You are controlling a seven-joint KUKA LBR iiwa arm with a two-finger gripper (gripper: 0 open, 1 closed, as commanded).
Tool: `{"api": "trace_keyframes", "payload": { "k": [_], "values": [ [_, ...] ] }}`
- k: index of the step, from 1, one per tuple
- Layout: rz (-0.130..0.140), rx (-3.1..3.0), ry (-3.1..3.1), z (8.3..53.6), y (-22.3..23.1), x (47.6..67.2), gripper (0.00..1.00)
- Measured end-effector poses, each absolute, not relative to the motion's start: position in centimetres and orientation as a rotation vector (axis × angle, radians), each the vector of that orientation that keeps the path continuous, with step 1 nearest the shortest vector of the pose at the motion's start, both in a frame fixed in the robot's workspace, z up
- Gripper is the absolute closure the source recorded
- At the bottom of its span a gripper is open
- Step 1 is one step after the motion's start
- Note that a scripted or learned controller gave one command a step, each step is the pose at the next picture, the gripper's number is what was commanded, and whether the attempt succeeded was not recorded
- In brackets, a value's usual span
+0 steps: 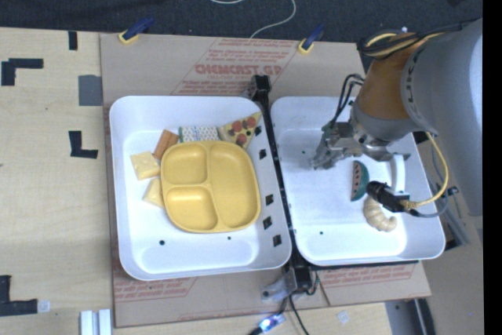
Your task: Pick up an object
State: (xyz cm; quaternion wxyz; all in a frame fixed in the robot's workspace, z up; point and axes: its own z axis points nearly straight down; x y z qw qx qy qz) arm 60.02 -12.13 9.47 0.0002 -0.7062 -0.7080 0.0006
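Fingers (325, 155) of the grey arm's gripper hang low over the right white bin (314, 239); I cannot tell whether they are apart. Just to their right lies the red watermelon-slice toy (359, 180), long axis near-to-far, with the tan croissant toy (381, 216) nearer.

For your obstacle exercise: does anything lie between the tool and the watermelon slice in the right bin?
Nothing visible does. The tool hangs over bare white floor of the right bin; the watermelon slice lies just to its right, with the croissant beyond it.
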Motion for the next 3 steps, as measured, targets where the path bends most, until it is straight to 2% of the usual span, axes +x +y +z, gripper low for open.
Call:
{"api": "trace_keyframes", "payload": {
  "k": [2, 3],
  "values": [
    [-0.002, -2.219, -2.224, 19.5, -10.9, 59.4, 1.00],
    [-0.001, -2.219, -2.223, 22.5, -10.8, 59.4, 1.00]
  ]
}}
